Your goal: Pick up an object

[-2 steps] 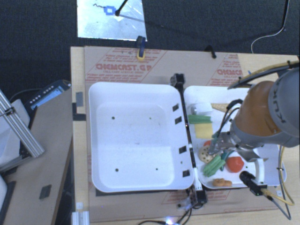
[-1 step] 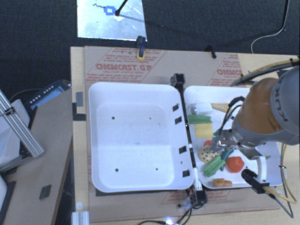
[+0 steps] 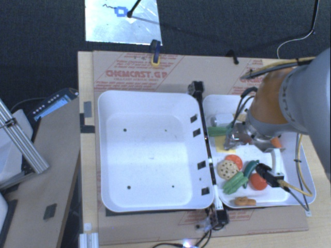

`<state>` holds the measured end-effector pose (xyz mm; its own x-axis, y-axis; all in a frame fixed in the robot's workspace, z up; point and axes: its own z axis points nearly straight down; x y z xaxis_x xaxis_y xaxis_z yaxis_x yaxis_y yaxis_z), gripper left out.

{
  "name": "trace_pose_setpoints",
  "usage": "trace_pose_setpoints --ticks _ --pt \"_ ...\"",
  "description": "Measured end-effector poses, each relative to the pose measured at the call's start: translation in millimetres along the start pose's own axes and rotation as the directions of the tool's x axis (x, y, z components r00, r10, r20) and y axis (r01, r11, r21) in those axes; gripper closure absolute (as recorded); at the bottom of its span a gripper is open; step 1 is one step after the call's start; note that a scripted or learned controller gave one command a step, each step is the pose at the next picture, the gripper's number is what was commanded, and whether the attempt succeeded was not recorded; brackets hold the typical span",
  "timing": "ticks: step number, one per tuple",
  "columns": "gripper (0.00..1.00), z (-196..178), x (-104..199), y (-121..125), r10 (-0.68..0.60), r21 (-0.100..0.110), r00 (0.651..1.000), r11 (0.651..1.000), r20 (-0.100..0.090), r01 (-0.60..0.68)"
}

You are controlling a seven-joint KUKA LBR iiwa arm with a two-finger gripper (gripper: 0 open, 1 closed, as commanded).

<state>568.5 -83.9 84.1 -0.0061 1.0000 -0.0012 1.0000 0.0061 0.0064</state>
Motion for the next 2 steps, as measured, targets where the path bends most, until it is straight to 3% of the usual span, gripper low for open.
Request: trace_pose_setpoints --ticks 1,2 --pt "1.00 -107.5 46.3 65.2 -0.005 -0.011 1.000 1.000 -0.002 0.005" --pt "1.00 -302.9 88.3 71.5 -0.003 -0.015 1.000 1.000 -0.003 0.003"
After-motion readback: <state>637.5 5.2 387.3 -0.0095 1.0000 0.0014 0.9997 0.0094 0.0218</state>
